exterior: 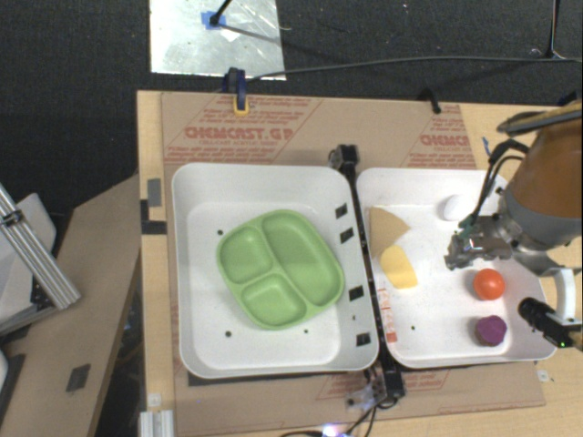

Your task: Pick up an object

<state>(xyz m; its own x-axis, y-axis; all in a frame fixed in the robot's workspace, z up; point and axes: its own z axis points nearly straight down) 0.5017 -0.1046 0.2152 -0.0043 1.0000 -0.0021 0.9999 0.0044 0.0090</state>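
Right bin (428,349): small round orange ball (489,284), smooth, matte, sitting toward 3 o'clock. Jaws (462,251) hover just off it at 10 o'clock; apart or together, cannot tell. Purple ball (491,330) near, at 6 o'clock.

Open white floor across the middle of the right bin (428,335), between the yellow block (398,268) on its left and the orange ball (489,284) and purple ball (491,330) on its right. Tan wedge (386,225) touching the yellow block's upper end, hard by the divider (363,262). Small white object (451,208) near the far wall. Gripper (462,250) and arm crowding the right side above the orange ball. Left bin (196,244) mostly taken by the green divided plate (279,268), only margins free around it.
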